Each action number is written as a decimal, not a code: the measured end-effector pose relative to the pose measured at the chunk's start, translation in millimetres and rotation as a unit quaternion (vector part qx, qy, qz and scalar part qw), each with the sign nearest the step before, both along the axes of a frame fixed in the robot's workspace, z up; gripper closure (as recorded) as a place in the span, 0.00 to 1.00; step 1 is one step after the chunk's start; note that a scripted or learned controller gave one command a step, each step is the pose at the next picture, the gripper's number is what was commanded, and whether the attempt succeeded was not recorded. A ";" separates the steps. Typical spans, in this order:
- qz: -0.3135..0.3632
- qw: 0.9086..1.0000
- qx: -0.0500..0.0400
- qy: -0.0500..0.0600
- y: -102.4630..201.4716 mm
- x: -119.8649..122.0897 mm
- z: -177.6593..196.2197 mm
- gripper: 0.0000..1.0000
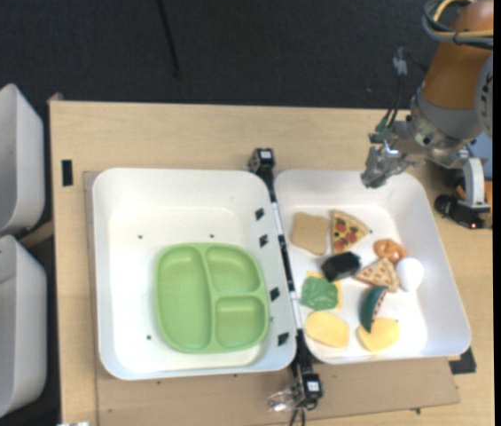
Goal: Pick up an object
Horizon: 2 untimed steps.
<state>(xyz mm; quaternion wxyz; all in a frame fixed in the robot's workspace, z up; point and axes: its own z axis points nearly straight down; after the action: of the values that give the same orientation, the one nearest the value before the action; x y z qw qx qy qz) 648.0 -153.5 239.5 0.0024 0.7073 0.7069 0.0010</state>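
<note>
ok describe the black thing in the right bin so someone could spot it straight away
Look in the right bin, where the toy food is piled. Near the middle of the pile, just below the pizza slice and above the green leafy piece, lies the small black lump. It is the only black item there.

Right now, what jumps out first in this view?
The green divided plate lying alone in the left bin, and the heap of toy food in the right bin, a pizza slice at its top. The gripper hangs at that bin's far rim, apart from the food.
</note>
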 end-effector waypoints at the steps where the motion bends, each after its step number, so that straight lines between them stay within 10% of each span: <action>1: 0.000 1.000 0.000 0.001 -1.3 0.5 1.3 1.00; 2: 0.003 1.000 0.001 0.002 57.1 -17.4 0.8 1.00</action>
<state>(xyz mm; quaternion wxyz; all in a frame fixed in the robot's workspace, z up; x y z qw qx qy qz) 630.6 -96.3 240.4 0.0000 0.7054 0.7088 0.0007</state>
